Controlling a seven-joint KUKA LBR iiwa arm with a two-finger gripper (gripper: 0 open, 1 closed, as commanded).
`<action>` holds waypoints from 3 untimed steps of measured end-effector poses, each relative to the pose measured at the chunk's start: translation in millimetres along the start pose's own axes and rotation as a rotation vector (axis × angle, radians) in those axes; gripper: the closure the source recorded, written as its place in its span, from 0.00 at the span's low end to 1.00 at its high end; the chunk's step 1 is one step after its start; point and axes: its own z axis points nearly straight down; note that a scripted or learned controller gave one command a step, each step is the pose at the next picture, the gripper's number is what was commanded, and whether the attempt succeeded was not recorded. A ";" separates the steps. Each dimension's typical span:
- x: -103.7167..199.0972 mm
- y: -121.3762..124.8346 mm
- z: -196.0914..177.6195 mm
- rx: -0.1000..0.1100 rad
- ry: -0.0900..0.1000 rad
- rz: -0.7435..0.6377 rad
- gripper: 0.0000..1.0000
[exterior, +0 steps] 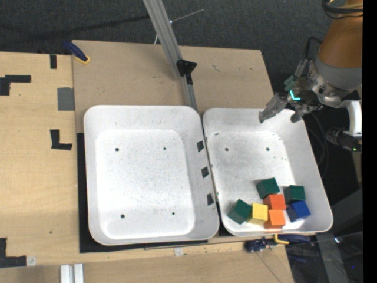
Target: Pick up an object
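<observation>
Several small blocks lie clustered at the near right corner of the right bin [235,125]: a dark green block [268,187], another green block [240,210], a third green one [294,193], a yellow block [260,211], an orange block [276,208] and a blue block [299,210]. My gripper [281,109] hangs above the far right edge of that bin, well away from the blocks. Its two fingers are spread apart with nothing between them.
The left bin [144,173] sits beside the right one, their rims touching. A slanted metal pole [168,37] rises behind the bins. Black tape marks lie on the wooden bench [35,99] at the left. Cables hang near the arm on the right.
</observation>
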 end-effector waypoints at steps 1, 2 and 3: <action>0.1 0.7 -2.4 -0.004 -0.001 -0.002 0.00; -0.5 -6.4 43.6 0.001 -0.002 0.000 0.00; 1.7 -3.3 107.7 0.003 -0.001 0.000 0.00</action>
